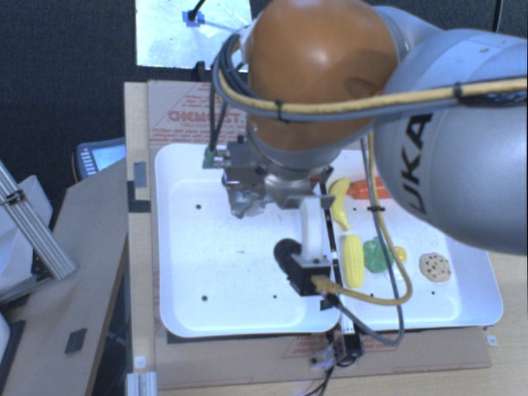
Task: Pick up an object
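Observation:
My gripper [242, 201] hangs over the far part of the left white bin [198, 304], under the big orange wrist band. I see nothing held beneath it. The loose objects lie in the right bin [470, 304]: a yellow banana [338, 201], an orange piece [360, 190], a yellow corn cob [352, 259], a green piece [377, 256], a small yellow piece [400, 254] and a round cookie [435, 267]. The arm hides the far right of that bin.
A cardboard sheet [177, 114] lies under the bins at the back. A tablet [97, 157] and a metal rail [33, 229] sit on the left beside the bench. The bin floor under the gripper is bare white.

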Robot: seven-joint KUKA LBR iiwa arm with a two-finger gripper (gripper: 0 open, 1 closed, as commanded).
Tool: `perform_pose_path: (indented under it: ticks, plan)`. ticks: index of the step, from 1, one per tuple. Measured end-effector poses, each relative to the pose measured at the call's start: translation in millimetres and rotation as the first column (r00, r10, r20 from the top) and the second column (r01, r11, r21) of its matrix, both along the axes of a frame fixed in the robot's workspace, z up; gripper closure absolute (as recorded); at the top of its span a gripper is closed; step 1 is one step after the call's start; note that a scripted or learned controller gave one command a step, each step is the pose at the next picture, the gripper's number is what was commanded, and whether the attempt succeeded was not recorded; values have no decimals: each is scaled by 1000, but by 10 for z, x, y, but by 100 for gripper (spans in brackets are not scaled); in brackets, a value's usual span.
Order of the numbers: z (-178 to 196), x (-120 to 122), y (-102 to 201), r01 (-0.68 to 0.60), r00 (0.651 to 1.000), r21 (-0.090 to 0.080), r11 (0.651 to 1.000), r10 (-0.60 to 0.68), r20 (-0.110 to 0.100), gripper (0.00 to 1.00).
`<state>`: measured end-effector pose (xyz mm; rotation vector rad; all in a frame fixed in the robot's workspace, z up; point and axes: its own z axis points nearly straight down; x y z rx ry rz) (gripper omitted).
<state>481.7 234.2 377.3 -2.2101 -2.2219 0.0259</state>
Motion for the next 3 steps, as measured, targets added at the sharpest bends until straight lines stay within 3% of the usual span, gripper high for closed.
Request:
perform_pose_path:
  ticks: [1,2,3]
  plan:
    - [-814,46,-221,7,1000,3,1000,-7,11,100]
    - [-2524,25,5,4,1000,3,1000,-4,7,100]
    - [-1526,1020,-12,7,999,10,1000,-8,34,100]
